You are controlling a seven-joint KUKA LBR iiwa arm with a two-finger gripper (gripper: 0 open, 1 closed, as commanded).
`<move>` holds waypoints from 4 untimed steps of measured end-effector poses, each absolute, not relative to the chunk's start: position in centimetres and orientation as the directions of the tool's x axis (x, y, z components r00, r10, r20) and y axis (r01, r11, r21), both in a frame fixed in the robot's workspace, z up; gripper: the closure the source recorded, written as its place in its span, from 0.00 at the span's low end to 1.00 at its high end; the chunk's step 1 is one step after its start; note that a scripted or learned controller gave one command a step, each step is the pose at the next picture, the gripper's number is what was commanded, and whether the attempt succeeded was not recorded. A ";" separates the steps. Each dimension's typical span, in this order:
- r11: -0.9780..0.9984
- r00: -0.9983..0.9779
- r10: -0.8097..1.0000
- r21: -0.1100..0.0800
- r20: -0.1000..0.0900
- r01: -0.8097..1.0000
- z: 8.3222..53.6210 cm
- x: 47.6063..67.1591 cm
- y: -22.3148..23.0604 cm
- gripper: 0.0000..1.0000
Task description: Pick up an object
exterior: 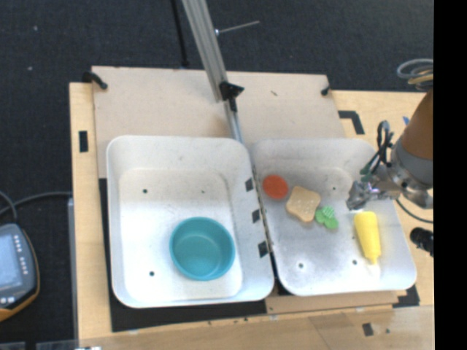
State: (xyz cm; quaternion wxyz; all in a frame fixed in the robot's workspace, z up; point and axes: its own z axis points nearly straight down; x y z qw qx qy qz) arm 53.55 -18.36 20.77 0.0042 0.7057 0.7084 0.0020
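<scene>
Two shallow white bins are sitting side by side on the table (84,195), and a slanted metal rail (208,46) is running down from the top of the view toward the seam between them. The left bin (131,166) is holding a teal bowl (203,249), which is resting upright near its lower middle. The right bin (321,268) is carrying four small things: an orange-red round piece (275,187) is lying near the left wall, a tan bread-like piece (303,204) is sitting just beside it to the lower right, a small green object (327,218) is touching or nearly touching the tan piece's right edge, and a yellow corn-like object (368,235) is lying lengthwise near the right wall, well apart from the orange one. The grey arm (416,141) is reaching in from the right, and its hand (363,193) is hanging over the right bin's right side, just above the upper end of the yellow object. Whether the hand is spread or pressed together cannot be told from this angle, and nothing is visibly pinched in it.
</scene>
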 end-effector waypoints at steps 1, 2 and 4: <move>0.003 -0.003 1.000 0.003 -0.002 1.000 23.3 53.7 -18.5 1.00; 0.003 -0.003 1.000 0.002 0.000 1.000 24.4 55.2 -14.0 1.00; 0.003 -0.003 1.000 0.001 0.000 1.000 25.7 58.7 -4.1 1.00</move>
